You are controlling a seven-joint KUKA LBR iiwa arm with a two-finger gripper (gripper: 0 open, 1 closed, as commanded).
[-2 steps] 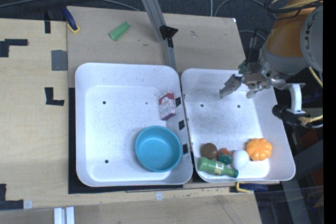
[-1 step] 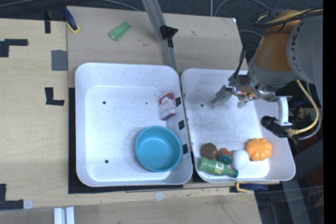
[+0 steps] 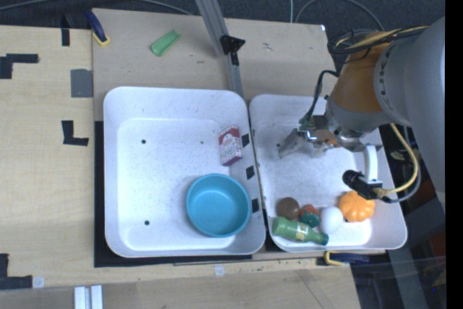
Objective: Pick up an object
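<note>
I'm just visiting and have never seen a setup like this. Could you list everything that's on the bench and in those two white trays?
Bins: 2, white, side by side: left bin, right bin.
Bowl: 1, blue, left bin, near front right.
Small packet: 1, red and white, left bin, by right wall.
Bottle: 1, green, lying at right bin's front edge.
Brown ball: 1, right bin, behind the bottle.
White ball: 1, right bin, front.
Orange pumpkin-like toy: 1, right bin, front right.
Small red-green item: 1, too small to identify.
Green block: 1, on bench behind left bin.
Metal pole: 1, grey, behind the bins.
Arm: 1, grey with orange band.
Gripper: 1, over right bin's middle.
</note>
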